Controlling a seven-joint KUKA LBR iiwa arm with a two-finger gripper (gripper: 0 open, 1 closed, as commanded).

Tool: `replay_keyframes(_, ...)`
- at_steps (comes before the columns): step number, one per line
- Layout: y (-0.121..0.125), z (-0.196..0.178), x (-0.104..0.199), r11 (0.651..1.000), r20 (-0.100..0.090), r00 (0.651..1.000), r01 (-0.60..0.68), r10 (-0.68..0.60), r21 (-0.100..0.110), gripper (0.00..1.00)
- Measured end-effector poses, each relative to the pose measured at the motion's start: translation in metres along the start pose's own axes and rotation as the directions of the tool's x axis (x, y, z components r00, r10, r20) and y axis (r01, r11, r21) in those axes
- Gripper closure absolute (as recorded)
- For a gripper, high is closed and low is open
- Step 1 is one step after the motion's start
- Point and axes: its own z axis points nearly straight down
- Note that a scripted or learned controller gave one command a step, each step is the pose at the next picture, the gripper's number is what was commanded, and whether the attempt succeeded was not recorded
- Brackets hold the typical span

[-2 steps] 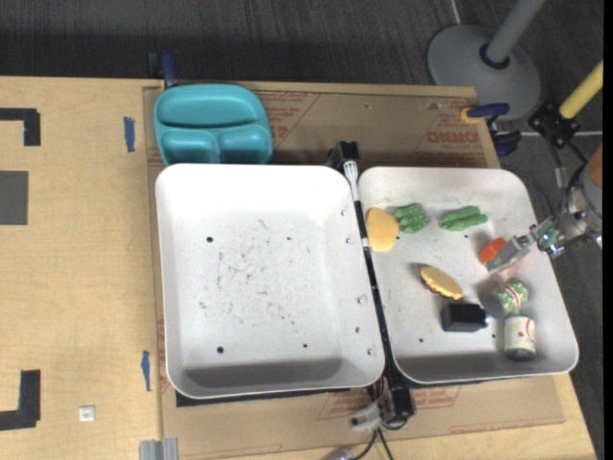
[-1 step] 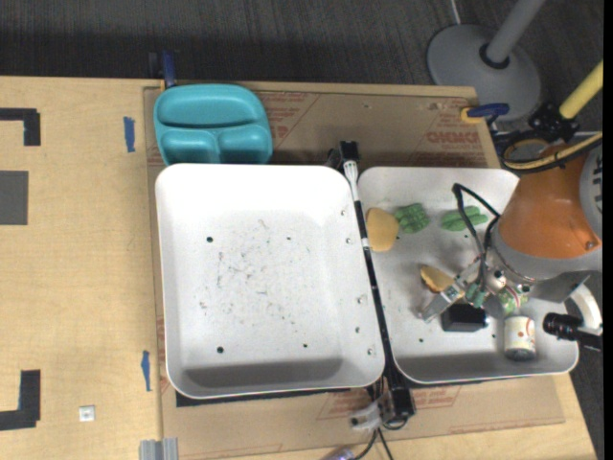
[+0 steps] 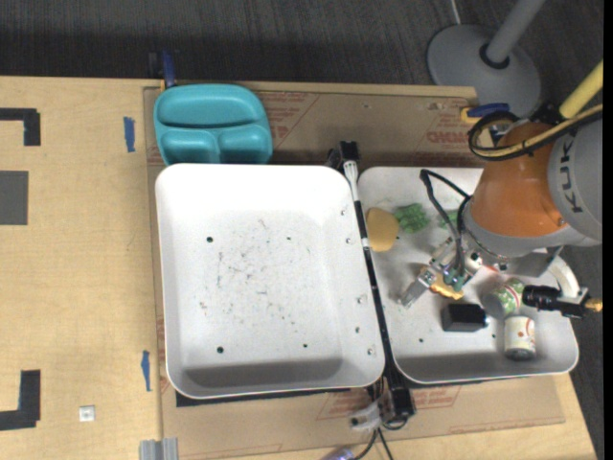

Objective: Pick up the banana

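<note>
Gripper [image 3: 433, 282] lowered into right bin [image 3: 421, 353]; finger state cannot be told. Banana not identified with certainty; possibly yellowish piece at gripper tip. Tan disc [image 3: 381, 228] lies left of gripper. Grasp advised only once banana is confirmed; neighbouring clutter to be avoided.

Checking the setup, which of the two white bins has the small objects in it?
The right-hand shallow white bin, under the grey arm; the left-hand shallow white bin shows only scuffs.
</note>
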Motion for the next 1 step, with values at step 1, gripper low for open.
replay_keyframes(1, 0.0395, -0.0994, 0.0882, 0.999, -0.003, 0.999, -0.033, 0.033, 0.003, 0.0)
